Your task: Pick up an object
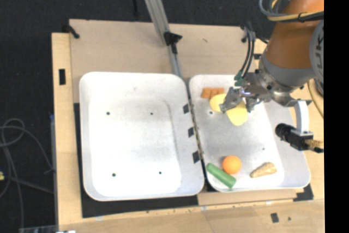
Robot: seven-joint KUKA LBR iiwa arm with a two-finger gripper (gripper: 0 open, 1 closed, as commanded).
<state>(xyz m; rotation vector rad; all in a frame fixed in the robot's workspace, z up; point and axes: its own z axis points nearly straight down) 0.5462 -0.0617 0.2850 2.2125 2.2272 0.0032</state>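
Fingers' state cannot be told: the gripper (240, 101) sits low over the yellow pieces, its tips lost in dark clutter.

Of the two bins, the left bin (131, 133) lies beside the right bin (256, 139), over which the arm (289, 41) reaches. Touching the gripper's near side is a yellow rounded piece (238, 116); a second yellow piece (216, 102) lies just beside it, against an orange block (211, 93). The rounded piece looks light, stiff and smooth, probably hollow plastic, so likely to roll or squirt out of a pinch; taking it across its widest middle seems safest. Well apart at the front edge lie a green cylinder (221, 175), a tan wedge (263, 170) and an orange ball (232, 164).
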